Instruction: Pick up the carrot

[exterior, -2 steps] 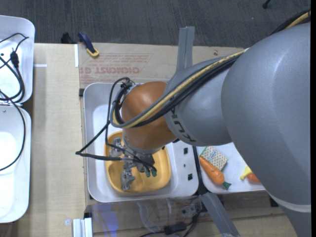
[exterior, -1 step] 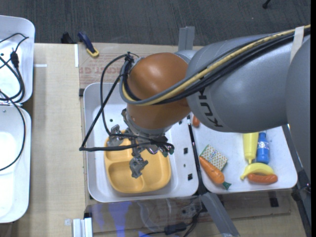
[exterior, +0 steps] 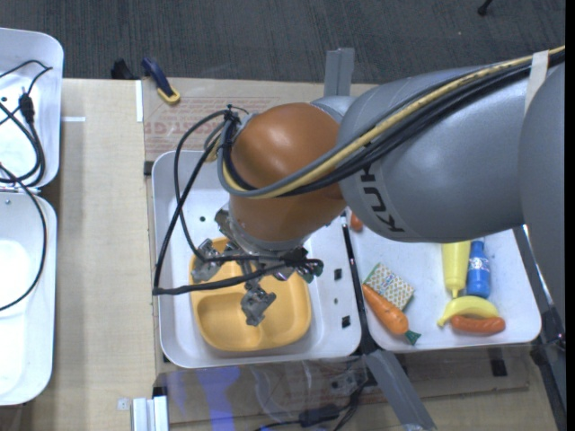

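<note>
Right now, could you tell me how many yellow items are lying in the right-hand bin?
2: a yellow bottle upright-lengthwise beside the blue bottle, and a banana just below them, above the sausage. The arm may hide more.

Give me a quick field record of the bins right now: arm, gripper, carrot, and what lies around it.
arm: reaches in from the right, orange band over the left bin
gripper: over the yellow tray in the left bin; nothing seen between its fingers
carrot: lying in the right bin, near its left wall, apart from the gripper
near carrot: patterned sponge just above it
other items, right bin: yellow bottle, blue bottle, banana, sausage
task status: carrot not picked up
</note>
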Tool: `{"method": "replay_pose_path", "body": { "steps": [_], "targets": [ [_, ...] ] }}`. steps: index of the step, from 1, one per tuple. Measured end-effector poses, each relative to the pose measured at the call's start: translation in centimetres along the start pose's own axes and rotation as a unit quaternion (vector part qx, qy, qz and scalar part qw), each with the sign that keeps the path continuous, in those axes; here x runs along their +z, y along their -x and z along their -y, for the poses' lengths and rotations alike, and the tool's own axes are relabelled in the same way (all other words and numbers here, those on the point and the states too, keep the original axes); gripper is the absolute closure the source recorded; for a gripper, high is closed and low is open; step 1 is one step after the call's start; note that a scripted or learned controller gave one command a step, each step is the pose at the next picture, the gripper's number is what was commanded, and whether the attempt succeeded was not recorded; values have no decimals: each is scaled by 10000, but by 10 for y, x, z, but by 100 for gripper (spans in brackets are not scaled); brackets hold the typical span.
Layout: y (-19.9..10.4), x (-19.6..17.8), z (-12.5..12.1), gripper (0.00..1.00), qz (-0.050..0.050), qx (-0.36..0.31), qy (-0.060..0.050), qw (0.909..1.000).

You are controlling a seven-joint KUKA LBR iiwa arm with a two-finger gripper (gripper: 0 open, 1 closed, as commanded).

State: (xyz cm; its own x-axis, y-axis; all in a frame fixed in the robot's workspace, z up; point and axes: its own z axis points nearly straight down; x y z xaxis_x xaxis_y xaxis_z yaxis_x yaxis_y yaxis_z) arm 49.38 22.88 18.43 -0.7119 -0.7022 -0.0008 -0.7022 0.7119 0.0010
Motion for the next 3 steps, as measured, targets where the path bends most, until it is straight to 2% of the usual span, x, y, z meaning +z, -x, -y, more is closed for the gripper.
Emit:
{"method": "replay_pose_path", "body": {
  "steps": [1,2,3],
  "targets": [
    [-46,1,34,0,0,-852,-1,9964],
    [-151,-183,135,0,18,-1413,-12,9900],
    [-105,-77,84,0,5,-2752,9,9614]
  ]
}}
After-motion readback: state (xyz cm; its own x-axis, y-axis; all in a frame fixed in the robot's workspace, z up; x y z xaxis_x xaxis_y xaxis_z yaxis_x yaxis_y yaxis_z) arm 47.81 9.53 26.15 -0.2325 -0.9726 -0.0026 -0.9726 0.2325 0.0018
